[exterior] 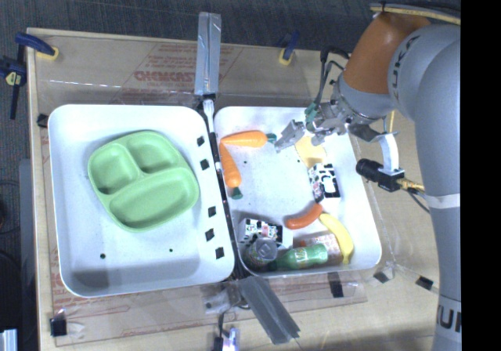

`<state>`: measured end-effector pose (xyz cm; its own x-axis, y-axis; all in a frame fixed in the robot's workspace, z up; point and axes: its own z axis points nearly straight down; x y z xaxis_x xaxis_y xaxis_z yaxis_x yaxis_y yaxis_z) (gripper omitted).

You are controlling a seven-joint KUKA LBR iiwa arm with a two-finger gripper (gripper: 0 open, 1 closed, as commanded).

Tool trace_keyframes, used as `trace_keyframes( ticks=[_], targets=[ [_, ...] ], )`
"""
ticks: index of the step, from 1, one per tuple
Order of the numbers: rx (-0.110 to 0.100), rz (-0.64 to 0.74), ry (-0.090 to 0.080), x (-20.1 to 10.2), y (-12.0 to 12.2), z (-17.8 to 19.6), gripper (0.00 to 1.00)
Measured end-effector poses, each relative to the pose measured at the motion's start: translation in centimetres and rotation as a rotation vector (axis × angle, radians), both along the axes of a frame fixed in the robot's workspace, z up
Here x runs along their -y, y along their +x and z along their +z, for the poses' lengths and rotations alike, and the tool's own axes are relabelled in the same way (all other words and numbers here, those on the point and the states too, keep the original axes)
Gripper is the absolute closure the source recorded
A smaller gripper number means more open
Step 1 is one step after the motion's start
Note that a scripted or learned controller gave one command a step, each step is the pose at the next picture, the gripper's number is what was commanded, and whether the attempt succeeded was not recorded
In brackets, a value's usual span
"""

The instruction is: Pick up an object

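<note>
Though I cannot tell my hand's (301, 132) state, the carrot (244, 139) just beside it looks light, stiff, slick; I'd pinch mid-body.

Left bin (70, 263): one divided plate (142, 179), lying centrally. Right bin (356, 185): two carrots (235, 155) at its rear left corner; gripper (301, 132) hanging just right of them; sausage (302, 218) and banana (338, 235) right of centre; bottle (301, 256) along the front wall.
</note>
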<state>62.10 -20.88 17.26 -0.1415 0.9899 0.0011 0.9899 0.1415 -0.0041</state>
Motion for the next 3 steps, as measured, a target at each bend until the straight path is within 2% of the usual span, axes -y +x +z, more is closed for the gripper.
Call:
trace_keyframes(
  ticks=[1, 2, 3],
  targets=[
    [0.005, 0.238, -0.002, 0.0, 1.8, 5.8, 0.00],
    [0.002, 0.481, 0.001, -2.4, 3.6, -2.1, 0.00],
    [0.006, 0.403, -0.003, 0.1, 3.7, 10.7, 0.00]
  ],
)
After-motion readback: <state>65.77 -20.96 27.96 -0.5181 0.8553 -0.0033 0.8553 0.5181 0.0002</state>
